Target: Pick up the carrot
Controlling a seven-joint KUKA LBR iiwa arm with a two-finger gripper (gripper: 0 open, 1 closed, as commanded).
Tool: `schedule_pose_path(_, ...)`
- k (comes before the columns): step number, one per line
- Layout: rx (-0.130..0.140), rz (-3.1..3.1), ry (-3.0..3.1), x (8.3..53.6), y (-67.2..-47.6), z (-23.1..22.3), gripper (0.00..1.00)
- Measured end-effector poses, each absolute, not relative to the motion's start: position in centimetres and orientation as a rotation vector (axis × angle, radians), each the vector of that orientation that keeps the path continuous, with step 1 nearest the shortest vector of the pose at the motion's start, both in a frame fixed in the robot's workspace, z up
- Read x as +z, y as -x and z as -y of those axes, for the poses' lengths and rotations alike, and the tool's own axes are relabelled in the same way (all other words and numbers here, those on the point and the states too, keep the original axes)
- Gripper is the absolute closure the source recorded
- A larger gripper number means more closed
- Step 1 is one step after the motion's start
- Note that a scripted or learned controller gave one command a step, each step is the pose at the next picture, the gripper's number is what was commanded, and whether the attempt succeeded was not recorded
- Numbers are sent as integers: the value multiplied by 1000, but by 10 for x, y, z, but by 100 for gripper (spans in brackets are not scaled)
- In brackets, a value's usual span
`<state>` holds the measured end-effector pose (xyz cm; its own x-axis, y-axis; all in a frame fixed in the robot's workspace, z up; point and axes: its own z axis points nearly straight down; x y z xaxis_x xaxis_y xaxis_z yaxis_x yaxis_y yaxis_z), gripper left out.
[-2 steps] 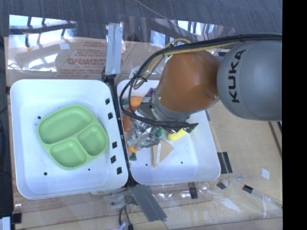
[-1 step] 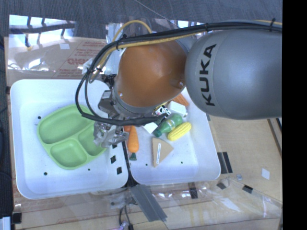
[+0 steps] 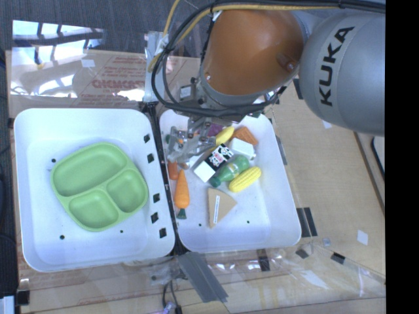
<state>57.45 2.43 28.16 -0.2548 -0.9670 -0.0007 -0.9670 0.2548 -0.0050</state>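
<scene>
My claw (image 3: 180,144) hangs low over the far-left corner of the right bin (image 3: 281,221), its metal parts tangled in view with the clutter beneath my wrist, so I cannot tell whether it is released or clenched; nothing shows plainly gripped in it. The carrot (image 3: 181,191) lies just toward the near side of the claw, pressed along the bin's left wall, its long axis running far-to-near with the green tip at the near end. A short orange piece (image 3: 172,171) sits just beyond it, closer to the claw. I judge the coming move turns on a short shift toward the bin's near edge, closing across the carrot's width, the wall crowding one side. To the right lie a corn cob (image 3: 245,179), a green bottle (image 3: 230,172) and a wedge (image 3: 218,207). The left bin (image 3: 33,234) bears a green divided plate (image 3: 98,186).
</scene>
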Motion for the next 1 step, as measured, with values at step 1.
schedule_pose_path(1,6,-2144,2298,223,-596,-30,100)
